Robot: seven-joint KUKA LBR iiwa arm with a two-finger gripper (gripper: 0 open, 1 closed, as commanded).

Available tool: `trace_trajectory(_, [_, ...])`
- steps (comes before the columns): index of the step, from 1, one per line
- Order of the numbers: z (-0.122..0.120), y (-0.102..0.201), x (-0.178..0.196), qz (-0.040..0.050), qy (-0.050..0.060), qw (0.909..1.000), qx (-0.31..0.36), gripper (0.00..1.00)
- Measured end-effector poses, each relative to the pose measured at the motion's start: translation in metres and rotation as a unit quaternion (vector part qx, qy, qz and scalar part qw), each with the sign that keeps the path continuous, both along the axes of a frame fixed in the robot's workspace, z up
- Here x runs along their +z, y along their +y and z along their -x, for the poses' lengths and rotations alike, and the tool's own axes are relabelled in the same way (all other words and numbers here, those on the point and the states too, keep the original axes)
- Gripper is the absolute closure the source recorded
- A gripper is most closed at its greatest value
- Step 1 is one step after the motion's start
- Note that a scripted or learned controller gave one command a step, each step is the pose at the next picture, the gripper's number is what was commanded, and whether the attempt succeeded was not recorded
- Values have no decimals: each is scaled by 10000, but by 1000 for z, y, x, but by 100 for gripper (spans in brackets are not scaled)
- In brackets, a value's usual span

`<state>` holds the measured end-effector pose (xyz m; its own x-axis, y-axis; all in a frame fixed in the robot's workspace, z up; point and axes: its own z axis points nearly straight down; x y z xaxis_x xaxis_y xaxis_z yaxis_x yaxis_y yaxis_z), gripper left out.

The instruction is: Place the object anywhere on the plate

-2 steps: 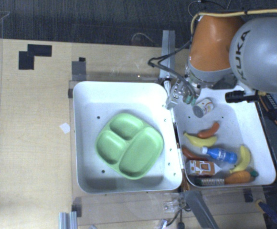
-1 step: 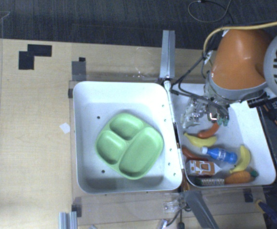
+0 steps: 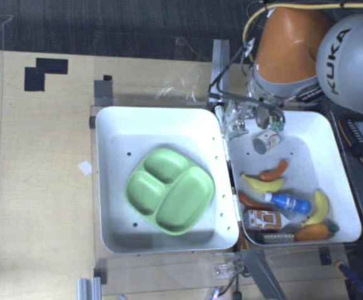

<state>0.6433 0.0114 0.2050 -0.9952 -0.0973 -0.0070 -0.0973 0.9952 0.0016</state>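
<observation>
Camera view | gripper (image 3: 251,119) above right bin's (image 3: 332,130) back-left corner, finger state unclear | green divided plate (image 3: 170,190) bare | placing not yet done

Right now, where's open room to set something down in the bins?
Left bin: the green divided plate has all three compartments bare, with white floor around it. Right bin: bare floor near the top right; crowded along the bottom with bananas, blue bottle and carrot.
</observation>
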Motion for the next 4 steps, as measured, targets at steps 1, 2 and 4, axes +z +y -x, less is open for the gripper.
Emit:
trace_trajectory(1, [59,-28,-22,6,13,9976,690,100])
trace_trajectory(2, [57,-10,-21,10,-3,9797,2005,100])
trace_trajectory(4, [45,-37,42,15,-16,9598,2807,100])
